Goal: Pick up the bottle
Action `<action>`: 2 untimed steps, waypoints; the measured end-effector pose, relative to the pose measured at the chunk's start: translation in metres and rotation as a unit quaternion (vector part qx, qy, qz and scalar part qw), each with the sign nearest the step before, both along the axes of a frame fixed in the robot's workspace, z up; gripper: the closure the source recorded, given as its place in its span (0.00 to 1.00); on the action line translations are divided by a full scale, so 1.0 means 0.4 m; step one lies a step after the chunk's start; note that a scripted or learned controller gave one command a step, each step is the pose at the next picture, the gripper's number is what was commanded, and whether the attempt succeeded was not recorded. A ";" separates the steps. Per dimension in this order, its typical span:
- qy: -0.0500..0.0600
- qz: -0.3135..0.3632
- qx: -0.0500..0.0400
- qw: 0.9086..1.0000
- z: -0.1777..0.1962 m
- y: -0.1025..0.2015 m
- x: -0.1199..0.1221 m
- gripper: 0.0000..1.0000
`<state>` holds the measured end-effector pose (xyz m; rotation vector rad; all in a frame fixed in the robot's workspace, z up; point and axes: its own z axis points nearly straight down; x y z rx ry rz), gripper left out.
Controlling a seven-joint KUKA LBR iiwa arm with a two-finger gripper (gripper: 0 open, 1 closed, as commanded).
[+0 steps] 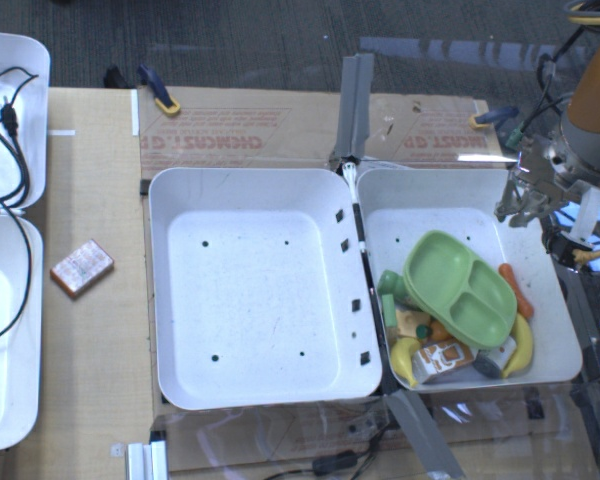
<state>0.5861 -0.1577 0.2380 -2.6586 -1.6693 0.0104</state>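
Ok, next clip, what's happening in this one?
A grey robot arm with a gripper sits over the far right corner of the right bin, holding nothing that can be seen. That bin holds a heap: a green divided plate tilted on top, a banana, a carrot and a small carton. No bottle can be made out clearly. The left bin has no items.

The arm point(588, 108) has an orange band, and under it a grey metal wrist with many small parts. Black cables point(552, 78) run beside the wrist, one with a green piece. The gripper point(520, 211) below is grey metal and looks dark at the tips.
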 end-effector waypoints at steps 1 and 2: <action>0.001 0.029 0.001 1.000 -0.100 0.090 -0.139 1.00; 0.001 0.029 0.001 1.000 -0.099 0.089 -0.139 0.00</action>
